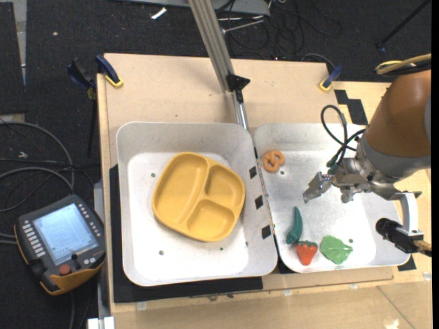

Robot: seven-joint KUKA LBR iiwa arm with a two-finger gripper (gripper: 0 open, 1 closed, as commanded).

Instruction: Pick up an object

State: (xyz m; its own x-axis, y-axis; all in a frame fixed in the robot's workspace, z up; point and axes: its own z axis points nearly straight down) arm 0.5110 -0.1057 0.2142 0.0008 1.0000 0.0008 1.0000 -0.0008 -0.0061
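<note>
In the right bin point(312, 139) lie an orange pretzel point(274, 160), a dark green pepper point(295, 225), a red strawberry-like toy point(306, 251) and a light green leafy piece point(335, 249). My gripper point(330, 190) hangs over the middle of this bin, right of the pretzel and above the green pepper and the leafy piece. It is open and nothing sits between its fingers point(313, 188). The grey arm with its orange band point(405, 108) reaches in from the right.
The left bin point(130, 184) holds a yellow divided plate point(199, 196). A slanted metal pole point(216, 40) crosses the back of the bench. A teach pendant point(60, 242) lies off the bench at left. Blue-yellow clamps point(110, 70) hold the back corners.
</note>
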